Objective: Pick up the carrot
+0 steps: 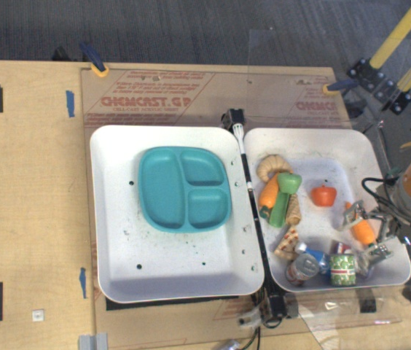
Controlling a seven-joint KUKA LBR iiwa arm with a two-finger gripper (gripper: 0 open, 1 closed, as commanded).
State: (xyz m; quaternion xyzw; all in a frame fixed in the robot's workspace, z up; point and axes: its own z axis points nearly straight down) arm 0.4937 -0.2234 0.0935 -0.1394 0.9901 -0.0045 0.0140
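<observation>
Carrot [269, 192]: lies in the right bin [358, 148], upper left, touching a green toy [285, 195].
Gripper [366, 233]: sits at the bin's right side, fingers spread around a small orange piece [364, 231], well apart from the carrot.
Risk: you may watch it lift the wrong orange item, since colours match.

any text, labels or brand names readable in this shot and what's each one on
"CHEMCAST GP": red print on the brown sheet behind the left bin; letters soft, so the reading is approximate.
The same red print repeats behind the right bin, cut off and blurred.
The small cans in the right bin carry labels too small to read.
</observation>
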